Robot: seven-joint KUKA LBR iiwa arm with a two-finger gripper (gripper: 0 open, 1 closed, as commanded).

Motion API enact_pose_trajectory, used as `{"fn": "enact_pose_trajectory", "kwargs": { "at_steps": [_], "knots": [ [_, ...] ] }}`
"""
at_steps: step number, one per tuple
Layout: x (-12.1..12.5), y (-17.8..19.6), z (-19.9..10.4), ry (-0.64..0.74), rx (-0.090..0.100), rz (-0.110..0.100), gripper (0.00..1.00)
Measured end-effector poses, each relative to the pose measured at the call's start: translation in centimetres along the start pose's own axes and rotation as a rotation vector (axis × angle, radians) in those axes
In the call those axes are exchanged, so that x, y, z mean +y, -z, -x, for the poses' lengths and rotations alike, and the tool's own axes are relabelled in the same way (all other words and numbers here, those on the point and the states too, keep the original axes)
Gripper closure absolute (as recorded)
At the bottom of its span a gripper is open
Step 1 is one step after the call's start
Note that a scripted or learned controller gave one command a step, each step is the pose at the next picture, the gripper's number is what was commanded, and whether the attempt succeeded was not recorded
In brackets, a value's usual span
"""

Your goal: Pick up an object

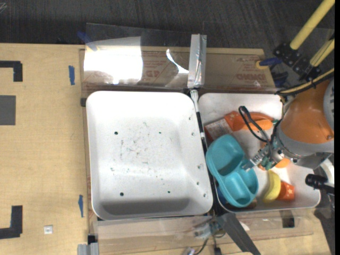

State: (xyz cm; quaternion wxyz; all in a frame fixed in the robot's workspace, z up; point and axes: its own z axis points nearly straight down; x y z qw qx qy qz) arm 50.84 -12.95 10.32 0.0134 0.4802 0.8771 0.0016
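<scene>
Camera view shows us no object lifted yet: the teal bowl [232,169], the yellow piece [272,185] and the orange items [249,122] all lie in the right bin [212,106], so we judge the pick as not yet done, with grasp and lift left. We see the gripper [264,159] low among them, just beside the teal bowl's right rim and above the yellow piece, but we cannot tell how it is set or whether it has anything. We see the left bin [143,153] holding no objects, with only faint specks on its floor.
</scene>
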Motion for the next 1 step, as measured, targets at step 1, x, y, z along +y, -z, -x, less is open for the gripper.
{"fn": "enact_pose_trajectory", "kwargs": {
  "at_steps": [1],
  "knots": [
    [3.08,-1.21,5.25,-0.202,0.008,-0.006,1.0]
  ]
}}
